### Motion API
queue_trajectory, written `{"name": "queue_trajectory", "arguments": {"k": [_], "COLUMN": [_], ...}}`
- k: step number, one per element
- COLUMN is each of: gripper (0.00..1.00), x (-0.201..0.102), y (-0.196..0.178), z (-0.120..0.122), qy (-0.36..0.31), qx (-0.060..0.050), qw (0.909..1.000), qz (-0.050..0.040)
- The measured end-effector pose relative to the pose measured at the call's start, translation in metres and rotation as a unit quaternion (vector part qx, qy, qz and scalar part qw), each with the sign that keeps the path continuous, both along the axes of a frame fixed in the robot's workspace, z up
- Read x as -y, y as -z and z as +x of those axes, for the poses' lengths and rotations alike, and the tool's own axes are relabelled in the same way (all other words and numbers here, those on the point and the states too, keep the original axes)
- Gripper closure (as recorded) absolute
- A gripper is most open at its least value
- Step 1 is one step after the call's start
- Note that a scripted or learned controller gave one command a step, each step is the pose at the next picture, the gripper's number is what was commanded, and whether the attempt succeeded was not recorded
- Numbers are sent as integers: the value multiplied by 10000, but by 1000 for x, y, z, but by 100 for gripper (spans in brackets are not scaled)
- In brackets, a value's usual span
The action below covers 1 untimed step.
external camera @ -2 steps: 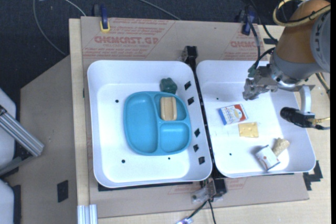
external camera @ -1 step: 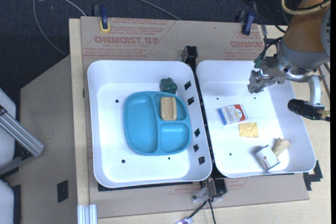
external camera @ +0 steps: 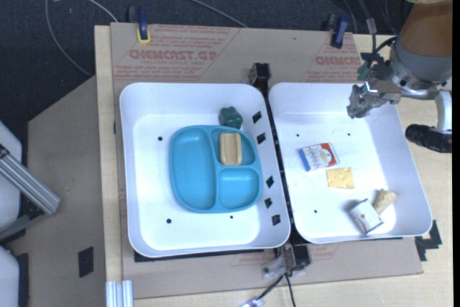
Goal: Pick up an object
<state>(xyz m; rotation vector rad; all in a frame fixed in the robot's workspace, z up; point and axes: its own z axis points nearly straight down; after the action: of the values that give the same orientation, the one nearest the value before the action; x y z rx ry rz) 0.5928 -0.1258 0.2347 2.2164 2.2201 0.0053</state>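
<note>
The gripper [external camera: 361,101] hovers over the right bin [external camera: 402,154]; its state cannot be told. Nearby lie a red-and-blue packet [external camera: 317,156] and a yellow square [external camera: 340,177], nothing between them.

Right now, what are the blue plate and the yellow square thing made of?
The blue divided plate in the left bin looks like moulded plastic: one even colour, rounded compartment walls, a soft sheen. The yellow square in the right bin looks matte, flat and slightly uneven, maybe foam or sponge, or a toy cheese slice; the view is too coarse to say for sure.
</note>
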Motion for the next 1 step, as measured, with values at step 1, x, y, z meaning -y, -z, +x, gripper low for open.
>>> {"name": "queue_trajectory", "arguments": {"k": [1], "gripper": [100], "x": [-54], "y": [-10], "z": [-10], "qy": [-21], "qx": [-32], "qw": [10000], "qz": [22]}}
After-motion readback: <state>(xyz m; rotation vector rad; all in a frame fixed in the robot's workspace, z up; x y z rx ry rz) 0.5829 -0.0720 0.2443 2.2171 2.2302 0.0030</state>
